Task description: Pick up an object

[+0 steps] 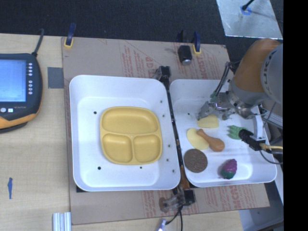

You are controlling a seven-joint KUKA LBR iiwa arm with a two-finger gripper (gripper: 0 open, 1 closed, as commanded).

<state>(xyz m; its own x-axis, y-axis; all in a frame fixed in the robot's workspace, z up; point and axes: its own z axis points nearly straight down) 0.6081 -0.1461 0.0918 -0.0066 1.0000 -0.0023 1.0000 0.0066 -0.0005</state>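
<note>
While hovering low over yellow wedge in right bin: gripper (grip state indeterminate) — centre, descend straight, avoid wooden spoon.

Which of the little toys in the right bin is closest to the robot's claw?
The pale yellow piece, lying just below the gripper. The brown disc and purple toy sit farther off, toward the bin's near edge.

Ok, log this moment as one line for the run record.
arm: over right bin | claw: above pale yellow piece | nothing seen held | yellow tray: in left bin
</note>
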